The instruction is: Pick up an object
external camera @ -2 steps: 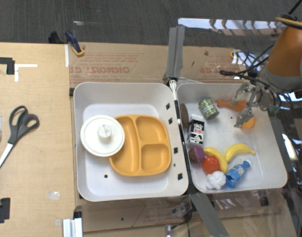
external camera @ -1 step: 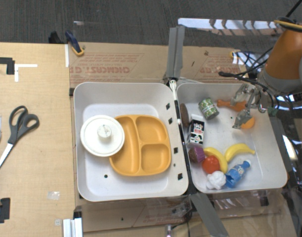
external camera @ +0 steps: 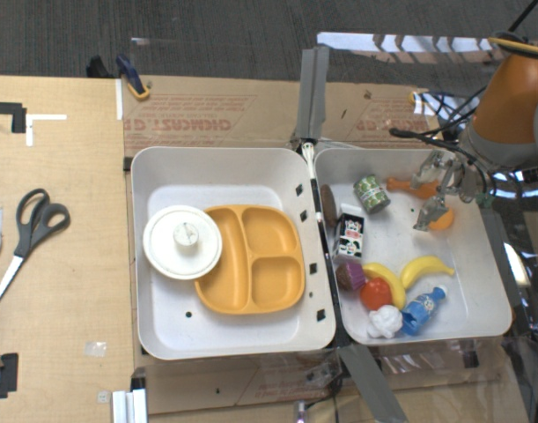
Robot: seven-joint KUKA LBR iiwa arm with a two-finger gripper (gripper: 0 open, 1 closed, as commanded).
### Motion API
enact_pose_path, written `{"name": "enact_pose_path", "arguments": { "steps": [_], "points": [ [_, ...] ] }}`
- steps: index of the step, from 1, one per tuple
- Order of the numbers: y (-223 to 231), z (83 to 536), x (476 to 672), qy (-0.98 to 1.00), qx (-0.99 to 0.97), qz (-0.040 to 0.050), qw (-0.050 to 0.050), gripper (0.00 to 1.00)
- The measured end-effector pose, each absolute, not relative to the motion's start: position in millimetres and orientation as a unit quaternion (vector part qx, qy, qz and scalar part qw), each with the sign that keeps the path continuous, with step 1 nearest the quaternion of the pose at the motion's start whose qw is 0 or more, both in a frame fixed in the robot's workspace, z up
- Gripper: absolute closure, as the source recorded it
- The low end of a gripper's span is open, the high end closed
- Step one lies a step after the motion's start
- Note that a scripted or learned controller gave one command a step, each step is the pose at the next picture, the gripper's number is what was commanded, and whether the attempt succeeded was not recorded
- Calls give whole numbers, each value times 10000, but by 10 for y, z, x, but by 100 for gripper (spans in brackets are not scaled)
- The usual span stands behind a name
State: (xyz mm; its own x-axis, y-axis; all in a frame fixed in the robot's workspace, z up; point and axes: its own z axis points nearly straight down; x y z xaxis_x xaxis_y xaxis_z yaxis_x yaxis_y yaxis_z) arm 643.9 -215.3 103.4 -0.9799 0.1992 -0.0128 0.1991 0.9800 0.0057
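The right bin holds several small objects. A green can lies at its back, and a black-and-white carton sits near the left wall. Toward the front are a purple piece, a red tomato, a yellow banana, a blue bottle and a white lump. My gripper reaches down at the bin's back right, right over a small orange fruit. An orange carrot-like piece lies just to its left.
The left bin carries a yellow divided plate and a round white lid. Scissors lie on the wooden bench at far left. A grey divider post stands behind the seam between the bins.
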Motion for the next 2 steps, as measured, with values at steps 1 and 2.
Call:
{"name": "enact_pose_path", "arguments": {
  "steps": [1,2],
  "points": [
    [-2162,1161,6474,9949,993,-3,148,100],
    [-2161,1159,6473,9949,994,-3,145,0]
  ]
}}
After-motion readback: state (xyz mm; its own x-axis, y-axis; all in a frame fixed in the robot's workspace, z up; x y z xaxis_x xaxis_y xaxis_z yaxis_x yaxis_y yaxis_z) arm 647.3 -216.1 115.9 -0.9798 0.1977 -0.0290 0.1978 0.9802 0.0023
